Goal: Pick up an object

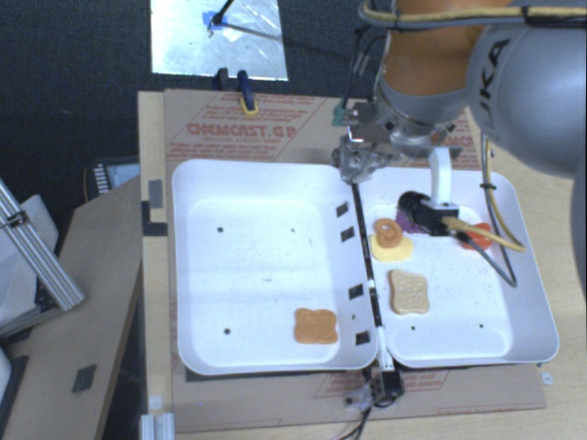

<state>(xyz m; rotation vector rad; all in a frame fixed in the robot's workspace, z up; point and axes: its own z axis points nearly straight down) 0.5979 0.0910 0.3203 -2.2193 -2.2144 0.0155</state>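
Foil sheet [218, 24] top-left; cardboard [248, 125] under bins; alu rail [37, 255] left.

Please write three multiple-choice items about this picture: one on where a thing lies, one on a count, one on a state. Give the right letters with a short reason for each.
1. Where does the orange waffle-shaped toy lie?
A. In the left bin, near its front right corner
B. In the right bin, at its far edge
C. On the cardboard outside both bins

2. How many things lie in the left bin?
A. Three
B. One
C. None

3. How does the pale bread slice in the right bin stand to the arm?
A. It is lifted above the bin
B. It hangs from the arm
C. It lies flat on the bin floor, apart from the arm

Answers: 1 A, the toy rests close to the divider at the front. 2 B, the waffle toy is alone there. 3 C, the slice sits on the white floor with the arm further back.
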